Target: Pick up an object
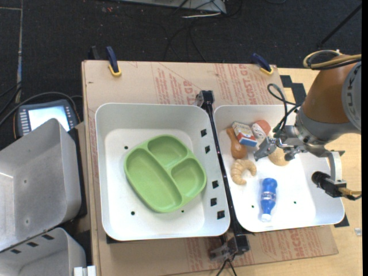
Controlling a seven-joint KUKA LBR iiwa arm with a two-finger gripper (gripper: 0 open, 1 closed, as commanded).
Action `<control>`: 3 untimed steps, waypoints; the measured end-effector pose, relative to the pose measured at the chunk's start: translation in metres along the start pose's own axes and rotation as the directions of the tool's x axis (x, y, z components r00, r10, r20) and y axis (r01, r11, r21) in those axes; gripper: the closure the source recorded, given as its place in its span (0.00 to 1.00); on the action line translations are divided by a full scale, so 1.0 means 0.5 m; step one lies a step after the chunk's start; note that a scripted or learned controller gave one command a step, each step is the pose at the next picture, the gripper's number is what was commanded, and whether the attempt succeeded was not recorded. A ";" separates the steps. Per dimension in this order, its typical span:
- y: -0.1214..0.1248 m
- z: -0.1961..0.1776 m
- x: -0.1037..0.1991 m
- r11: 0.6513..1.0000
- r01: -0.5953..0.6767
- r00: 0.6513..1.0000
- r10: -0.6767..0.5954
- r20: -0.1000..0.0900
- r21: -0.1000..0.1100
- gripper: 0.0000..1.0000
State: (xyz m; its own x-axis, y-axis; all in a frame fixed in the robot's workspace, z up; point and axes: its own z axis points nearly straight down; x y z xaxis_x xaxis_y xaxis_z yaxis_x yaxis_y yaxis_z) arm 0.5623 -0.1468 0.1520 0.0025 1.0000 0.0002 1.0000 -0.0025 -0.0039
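Note:
Several small objects lie in the right bin (322, 209). A tan croissant (244, 170) sits near its left wall, and a blue bottle (267, 196) lies toward the front. A brown sausage-like piece (236, 146), a small white and blue carton (248, 134) and a reddish round item (263, 125) cluster at the back left. My gripper (268, 149) hangs low over the bin's middle, just right of the carton. A tan rounded item (280, 157) lies right beside it, partly hidden by the wrist.
The left bin (109, 131) holds a green divided plate (165, 172). A black divider strip (215, 154) runs between the bins. The arm's orange band (325, 94) crosses the right bin's back right corner. Grey boxes (34, 177) stand off the bench at left.

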 end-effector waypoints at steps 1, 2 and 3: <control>0.002 0.102 0.001 1.000 0.000 1.000 0.000 -0.002 -0.004 0.00; 0.004 0.077 0.001 1.000 0.000 1.000 0.000 0.001 -0.009 1.00; 0.011 -0.051 -0.001 1.000 0.005 1.000 -0.005 0.002 -0.010 1.00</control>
State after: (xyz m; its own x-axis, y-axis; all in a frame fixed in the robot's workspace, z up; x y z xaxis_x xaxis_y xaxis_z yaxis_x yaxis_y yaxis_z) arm 0.5678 -0.1471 0.1774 -0.0026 1.0000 -0.0019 1.0000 0.0026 0.0064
